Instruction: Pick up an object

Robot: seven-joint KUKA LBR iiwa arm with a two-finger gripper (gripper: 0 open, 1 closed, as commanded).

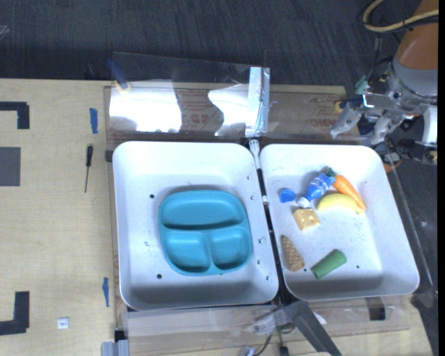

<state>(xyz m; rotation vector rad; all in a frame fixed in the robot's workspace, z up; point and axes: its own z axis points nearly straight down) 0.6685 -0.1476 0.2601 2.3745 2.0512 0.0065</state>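
Note:
The right bin [396, 278] holds several small items. A blue and white bottle [316, 188], an orange carrot [348, 188] and a yellow banana [338, 202] lie bunched together near its far side. A tan cracker block [306, 219] sits just below them. A brown waffle cone [292, 253] and a green cylinder [328, 263] lie toward the near side. My gripper [363, 126] hangs open above the bin's far right corner with nothing between its fingers, well apart from all the items.
The left bin [132, 174] holds a blue divided plate [205, 229]. A clear plastic sheet [184, 104] and a metal post [257, 101] stand behind the bins. Cables [389, 17] hang at the top right. Beige bench surface [49, 229] lies to the left.

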